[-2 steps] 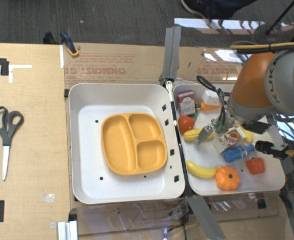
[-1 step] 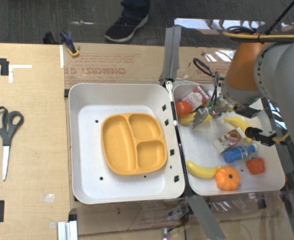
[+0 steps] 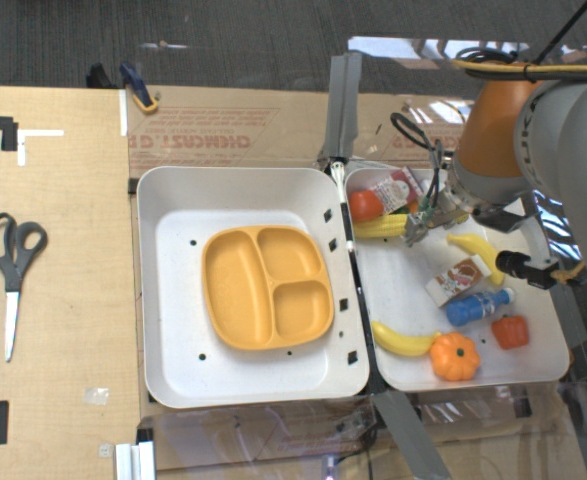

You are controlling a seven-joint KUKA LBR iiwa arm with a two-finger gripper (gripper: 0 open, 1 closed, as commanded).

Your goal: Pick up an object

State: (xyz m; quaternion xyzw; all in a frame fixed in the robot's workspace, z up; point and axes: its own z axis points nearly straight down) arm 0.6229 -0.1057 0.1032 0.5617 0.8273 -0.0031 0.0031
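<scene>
My claw (image 3: 420,223) hangs low over the far part of the right bin (image 3: 413,368), its tip right at the end of the corn cob (image 3: 381,227). From this slanted camera I cannot tell how wide it stands, nor whether anything sits in it, so I treat the pick as not yet made.

The corn cob is my likeliest target. It lies touching or just beside the claw tip, stretching away toward the bins' shared wall, long axis running crosswise to the bin, roughly in line with the arm's (image 3: 533,138) reach. I judge that a grasp wants the claw turned across that axis and shifted a little along the cob toward its middle.

Just beyond the cob sits a smooth red tomato (image 3: 365,205), round and likely to roll. On the arm's side of the claw lies a small yellow curved piece (image 3: 479,251), glossy plastic. Nearer the camera from the claw are a flat printed packet (image 3: 455,279), a blue bottle (image 3: 476,307) on its side, a red block (image 3: 511,332), a ribbed orange pumpkin (image 3: 455,358) and a smooth banana (image 3: 403,340) along the near wall.

The left bin (image 3: 163,298), well apart from the claw, holds a yellow divided plate (image 3: 268,286), matte and shallow. Scissors (image 3: 13,268) lie on the wooden bench (image 3: 63,368).
</scene>
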